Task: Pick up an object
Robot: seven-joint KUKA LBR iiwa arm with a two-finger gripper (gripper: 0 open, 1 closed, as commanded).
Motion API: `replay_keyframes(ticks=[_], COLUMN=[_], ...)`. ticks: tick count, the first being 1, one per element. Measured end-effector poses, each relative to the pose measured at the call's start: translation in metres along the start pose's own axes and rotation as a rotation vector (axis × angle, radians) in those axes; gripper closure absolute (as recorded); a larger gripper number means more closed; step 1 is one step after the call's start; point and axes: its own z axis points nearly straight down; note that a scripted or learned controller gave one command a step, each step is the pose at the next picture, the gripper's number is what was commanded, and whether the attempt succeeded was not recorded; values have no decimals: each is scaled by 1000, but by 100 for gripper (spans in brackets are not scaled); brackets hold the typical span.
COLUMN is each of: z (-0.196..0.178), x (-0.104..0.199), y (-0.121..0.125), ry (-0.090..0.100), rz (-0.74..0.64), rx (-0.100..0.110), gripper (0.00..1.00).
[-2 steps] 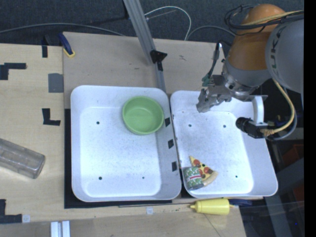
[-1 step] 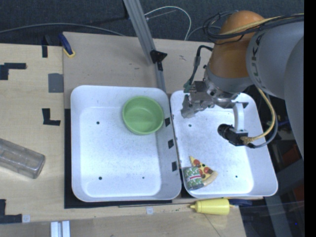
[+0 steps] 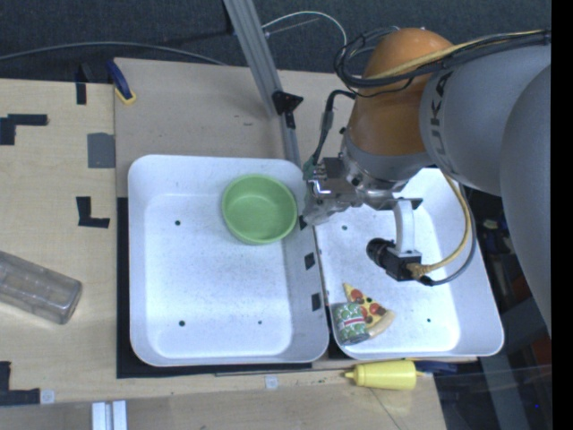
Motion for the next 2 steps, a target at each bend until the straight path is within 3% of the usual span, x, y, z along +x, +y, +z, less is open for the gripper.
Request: replay_keyframes(ticks=[1,2], z=[3,3], x=[45,42], y=[-31,-30], ry=[-1,-2], rz=[1,4], rx=[1,0], gripper=[100,0])
